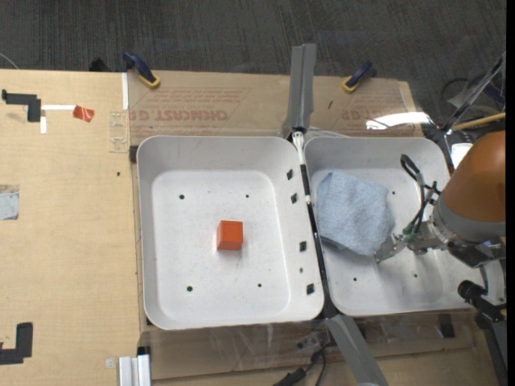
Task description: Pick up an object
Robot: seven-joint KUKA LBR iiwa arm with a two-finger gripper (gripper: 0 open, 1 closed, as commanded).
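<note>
A small orange-red cube [230, 236] rests on the floor of the left bin [161, 280], a little left of its middle. In the right bin [386, 296] lies a crumpled light blue cloth [352, 211], spread over the bin's left half. My gripper [389, 251] reaches in from the right and sits low in the right bin, right at the cloth's lower right corner. Whether it touches or grips the cloth is unclear from this angle. The arm's orange band [483, 183] hangs over the right bin's right rim.
A grey divider bar [302, 87] runs between the bins at the back. Brown cardboard [217, 107] with two clamps lies behind the bins. A wooden panel [56, 215] bearing a small red item [83, 113] borders the left bin. Cables trail at the right edge.
</note>
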